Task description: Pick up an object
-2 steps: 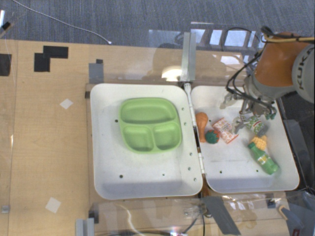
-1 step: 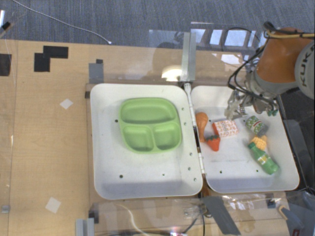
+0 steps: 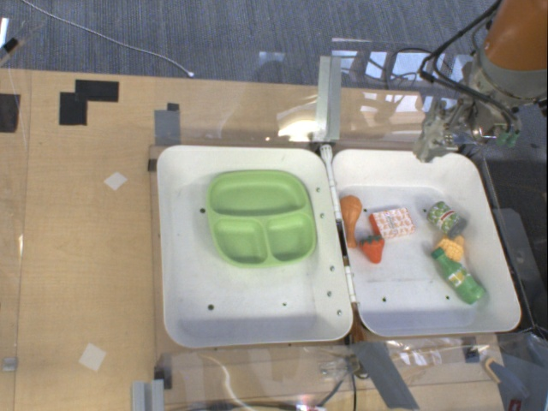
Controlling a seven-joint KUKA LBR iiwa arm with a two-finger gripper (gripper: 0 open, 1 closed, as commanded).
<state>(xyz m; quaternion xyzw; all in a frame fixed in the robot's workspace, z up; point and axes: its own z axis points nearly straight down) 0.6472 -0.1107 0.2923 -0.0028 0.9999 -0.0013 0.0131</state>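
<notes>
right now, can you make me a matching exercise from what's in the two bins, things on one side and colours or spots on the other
Things:
1. divided plate
2. small box
3. bottle
4. gripper

Colour or place:
A. green with a yellow end, near the right bin's right wall
B. above the right bin's far edge
C. light green, in the left bin
D. red and white, middle of the right bin

Pairs: 1-C, 2-D, 3-A, 4-B

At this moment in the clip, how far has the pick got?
Nothing looks done yet. The gripper hangs over the far edge of the right bin, with nothing visible in it. The chicken leg, small box, strawberry, can and green bottle all lie in that bin. The green tray sits in the left bin. Descending, gripping and lifting remain.
</notes>
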